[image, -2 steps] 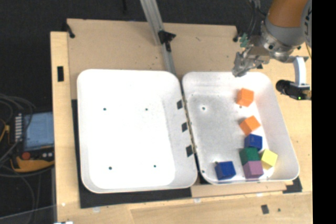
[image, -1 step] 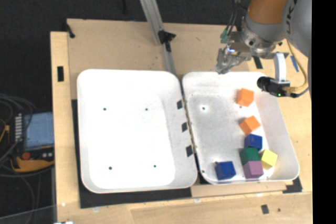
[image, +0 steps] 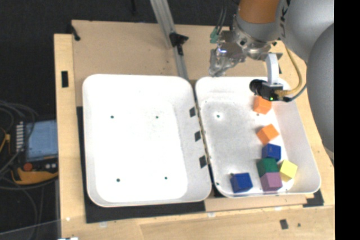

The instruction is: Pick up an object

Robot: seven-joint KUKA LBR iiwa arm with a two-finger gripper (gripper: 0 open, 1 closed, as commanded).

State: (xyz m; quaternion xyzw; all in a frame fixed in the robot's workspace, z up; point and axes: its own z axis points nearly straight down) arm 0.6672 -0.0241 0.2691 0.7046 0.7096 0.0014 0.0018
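1. The grey arm point(image: 304, 3) with its orange band reaches in from the right; its gripper point(image: 220, 66) hangs over the far rim of the right bin point(image: 230, 140), close to that bin's far left corner; it is blurred and small, so I cannot tell whether it is spread or pressed together.
2. The blocks that could be picked up all lie in the right bin, well apart from the gripper, most along the bin's right side.
3. The far orange block point(image: 261, 104) sits alone toward the far right; the near orange block point(image: 268, 133) lies apart from it, closer to the camera.
4. Just beside the near orange block is the right blue block point(image: 271, 151); the green block point(image: 266, 166) touches it, and the purple block point(image: 271, 181) touches the green block by the near rim; the yellow block point(image: 288, 169) sits tilted against the right of these two.
5. The left blue block point(image: 241, 182) lies by the near rim, a little apart from the purple block.
6. The left bin point(image: 140, 137) sits edge to edge with the right bin on the tan bench point(image: 129, 42).
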